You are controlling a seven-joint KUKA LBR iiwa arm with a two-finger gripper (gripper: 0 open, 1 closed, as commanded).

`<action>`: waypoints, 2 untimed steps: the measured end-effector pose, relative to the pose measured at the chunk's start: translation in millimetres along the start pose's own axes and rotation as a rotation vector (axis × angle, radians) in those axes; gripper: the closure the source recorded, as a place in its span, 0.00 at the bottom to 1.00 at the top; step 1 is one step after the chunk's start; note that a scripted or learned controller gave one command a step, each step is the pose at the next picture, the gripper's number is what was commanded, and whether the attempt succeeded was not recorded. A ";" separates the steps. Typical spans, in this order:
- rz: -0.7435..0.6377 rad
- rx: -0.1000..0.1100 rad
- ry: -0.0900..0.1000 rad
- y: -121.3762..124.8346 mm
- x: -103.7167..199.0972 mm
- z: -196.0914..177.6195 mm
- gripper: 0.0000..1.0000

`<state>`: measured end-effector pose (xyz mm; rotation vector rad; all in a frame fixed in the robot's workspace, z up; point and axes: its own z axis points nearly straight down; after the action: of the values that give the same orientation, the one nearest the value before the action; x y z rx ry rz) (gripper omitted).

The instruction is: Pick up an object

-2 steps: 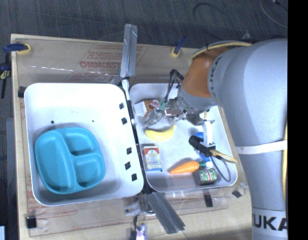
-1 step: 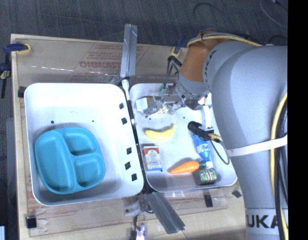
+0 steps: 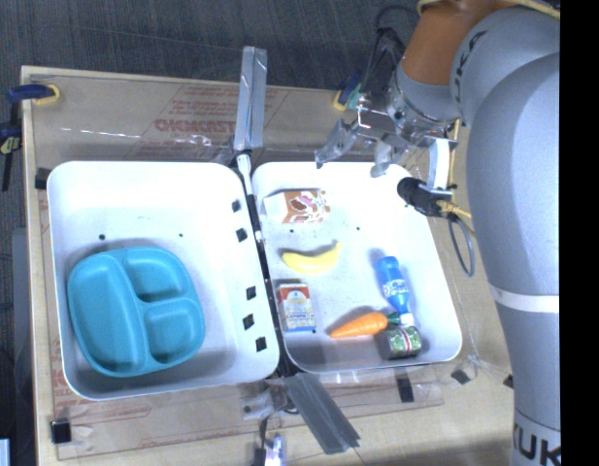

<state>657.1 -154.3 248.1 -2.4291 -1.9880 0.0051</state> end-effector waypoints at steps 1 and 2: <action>-0.183 0.002 0.000 -23.4 5.0 -23.8 0.00; -0.248 0.001 0.000 -34.5 -10.1 158.7 0.00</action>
<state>620.7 -157.4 89.6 -2.1641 -2.2724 0.0052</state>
